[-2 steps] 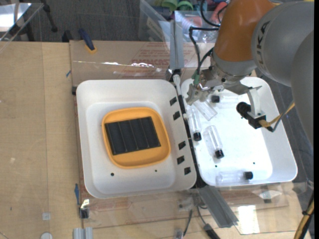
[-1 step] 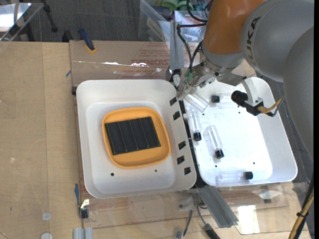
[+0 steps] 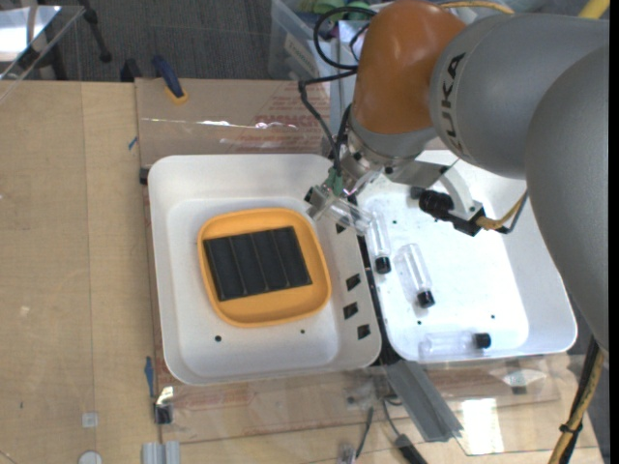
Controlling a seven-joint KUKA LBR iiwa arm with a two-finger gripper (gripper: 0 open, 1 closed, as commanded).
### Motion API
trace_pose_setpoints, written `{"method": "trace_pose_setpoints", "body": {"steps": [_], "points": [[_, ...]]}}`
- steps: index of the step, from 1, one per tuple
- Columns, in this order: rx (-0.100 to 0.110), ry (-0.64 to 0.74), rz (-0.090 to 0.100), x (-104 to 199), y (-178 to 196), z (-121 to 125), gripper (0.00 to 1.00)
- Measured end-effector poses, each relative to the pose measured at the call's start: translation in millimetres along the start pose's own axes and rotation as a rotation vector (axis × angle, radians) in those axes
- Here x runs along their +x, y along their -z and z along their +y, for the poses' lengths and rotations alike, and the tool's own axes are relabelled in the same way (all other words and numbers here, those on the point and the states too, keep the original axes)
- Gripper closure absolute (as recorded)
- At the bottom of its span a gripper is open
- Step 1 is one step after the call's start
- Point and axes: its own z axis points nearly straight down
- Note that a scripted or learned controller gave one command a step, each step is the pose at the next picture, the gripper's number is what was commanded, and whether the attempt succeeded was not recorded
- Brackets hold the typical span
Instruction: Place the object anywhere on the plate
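Note:
An orange square plate (image 3: 219,301) with a black ridged centre lies in the left bin (image 3: 184,351). Three clear vials with black caps lie in the right bin (image 3: 537,307): one (image 3: 375,245) by the divider, one (image 3: 416,274) in the middle, one (image 3: 455,341) near the front. My gripper (image 3: 338,199) hangs over the divider between the bins, just beyond the plate's far right corner and just left of the nearest vial. The wrist hides what is under it, and I cannot make out anything held.
The large grey arm with its orange band (image 3: 406,37) covers the far right of the scene. Small black tabs (image 3: 352,296) line the left bin's right wall. A clear box of clutter (image 3: 319,8) stands behind the bins.

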Motion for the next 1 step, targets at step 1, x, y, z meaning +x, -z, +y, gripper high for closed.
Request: {"method": "trace_pose_setpoints", "body": {"steps": [1], "points": [[-0.001, 0.122, -0.001, 35.0, 6.3, 9.0, 1.00]]}}
